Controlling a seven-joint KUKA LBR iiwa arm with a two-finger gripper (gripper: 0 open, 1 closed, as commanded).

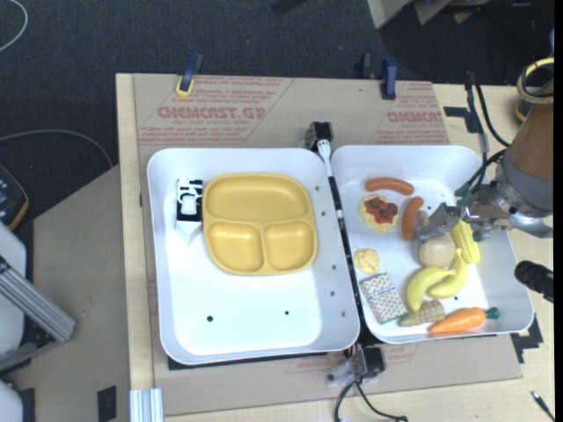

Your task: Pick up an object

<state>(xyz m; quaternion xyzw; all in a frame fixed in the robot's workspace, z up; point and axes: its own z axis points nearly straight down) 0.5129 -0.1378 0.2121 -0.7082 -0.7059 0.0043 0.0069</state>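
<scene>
On the counter (264,104), brown board under two white bins (255,323); dark carpet (132,25) beyond. Claw (450,221) over right bin's toy food (435,284); finger state indiscernible.

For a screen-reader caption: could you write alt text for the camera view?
A grey robot arm reaches in from the right, its hand low over toy food in the right white bin: two sausages, a small pizza, a potato, bananas and a carrot. The left white bin holds a yellow divided tray.
</scene>
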